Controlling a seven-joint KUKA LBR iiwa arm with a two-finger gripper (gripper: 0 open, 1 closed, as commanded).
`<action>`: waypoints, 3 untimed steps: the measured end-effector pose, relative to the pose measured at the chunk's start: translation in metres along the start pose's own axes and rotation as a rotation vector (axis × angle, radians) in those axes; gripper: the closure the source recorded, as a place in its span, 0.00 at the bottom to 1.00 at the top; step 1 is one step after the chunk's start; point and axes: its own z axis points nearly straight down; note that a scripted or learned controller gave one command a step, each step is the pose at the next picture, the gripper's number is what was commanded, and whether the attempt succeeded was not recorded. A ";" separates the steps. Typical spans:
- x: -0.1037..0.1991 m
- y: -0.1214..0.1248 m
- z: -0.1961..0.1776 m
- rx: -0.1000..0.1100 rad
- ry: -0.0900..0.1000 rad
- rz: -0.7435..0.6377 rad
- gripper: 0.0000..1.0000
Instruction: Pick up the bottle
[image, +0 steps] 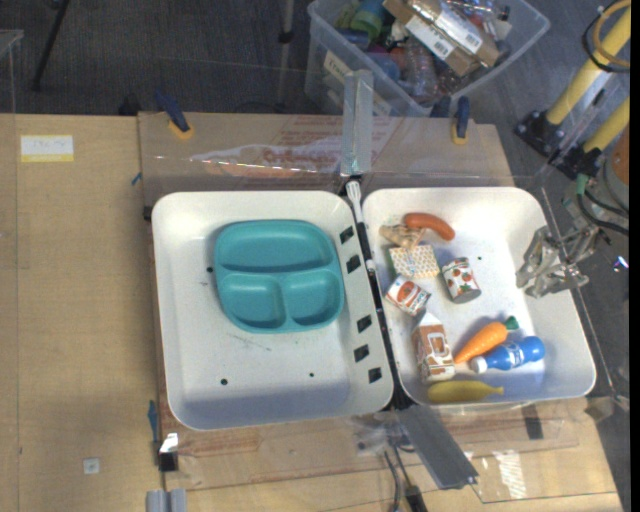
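A blue bottle (514, 356) with a white cap end lies on its side near the front right of the right bin (500, 205). An orange carrot (481, 340) rests against its upper left side and a yellow banana (464, 392) lies just below it. My gripper (549, 266) hangs over the bin's right edge, up and to the right of the bottle, with nothing seen between its fingers.
The right bin also holds a sausage (429, 225), a patterned packet (414, 263), two small cans (460, 280) (407, 295) and a small carton (433, 352). A teal divided plate (278, 275) lies in the left bin (180, 380). A box of clutter (425, 45) stands behind.
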 end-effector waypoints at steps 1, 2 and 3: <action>-0.015 -0.012 0.036 -0.001 -0.001 -0.654 1.00; -0.015 -0.012 0.036 -0.001 -0.001 -0.653 0.00; -0.034 0.059 0.120 -0.001 0.000 -0.503 0.00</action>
